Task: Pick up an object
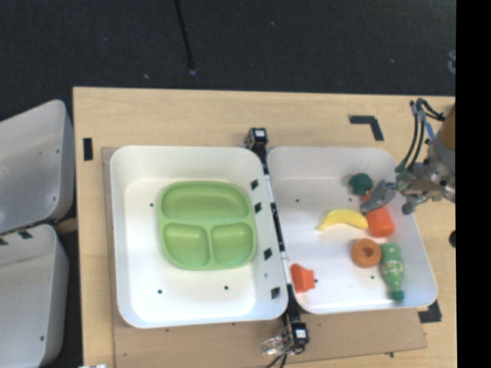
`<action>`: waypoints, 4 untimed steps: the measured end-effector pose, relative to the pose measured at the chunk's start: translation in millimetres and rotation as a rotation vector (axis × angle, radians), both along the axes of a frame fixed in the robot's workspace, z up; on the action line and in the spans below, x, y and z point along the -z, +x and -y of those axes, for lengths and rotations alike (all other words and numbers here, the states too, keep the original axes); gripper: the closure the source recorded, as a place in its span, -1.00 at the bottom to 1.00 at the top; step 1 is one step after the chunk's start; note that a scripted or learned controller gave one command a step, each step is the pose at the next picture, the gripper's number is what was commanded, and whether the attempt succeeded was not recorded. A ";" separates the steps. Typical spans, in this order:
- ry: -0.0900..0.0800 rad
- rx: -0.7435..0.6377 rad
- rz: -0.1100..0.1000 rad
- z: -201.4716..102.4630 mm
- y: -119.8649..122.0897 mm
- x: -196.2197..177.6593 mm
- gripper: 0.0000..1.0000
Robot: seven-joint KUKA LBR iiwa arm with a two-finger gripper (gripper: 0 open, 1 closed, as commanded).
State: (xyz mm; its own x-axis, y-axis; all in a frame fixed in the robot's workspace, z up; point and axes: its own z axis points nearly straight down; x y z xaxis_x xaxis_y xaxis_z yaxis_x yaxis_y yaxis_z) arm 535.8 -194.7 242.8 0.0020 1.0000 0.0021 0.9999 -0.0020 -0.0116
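The gripper [390, 192] hovers over the red block [380, 222], fingers apparently spread, holding nothing; descent comes next.

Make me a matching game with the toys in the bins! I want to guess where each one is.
Things:
1. banana
2. green bottle
3. green tray
4. orange block

Places:
A. alone in the left bin
B. in the right bin, by the divider, near the front edge
C. middle of the right bin, left of the red toy
D. right bin's front right corner, beside the donut

Pairs: 1-C, 2-D, 3-A, 4-B
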 end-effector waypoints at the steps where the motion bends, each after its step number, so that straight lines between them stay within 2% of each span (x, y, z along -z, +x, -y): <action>1: -0.003 -0.003 0.012 -0.4 2.5 -6.7 -1.00; 3: -0.003 -0.001 0.008 -10.7 -8.1 111.5 -1.00; 4: -0.003 0.001 0.009 -9.5 -8.4 143.7 -1.00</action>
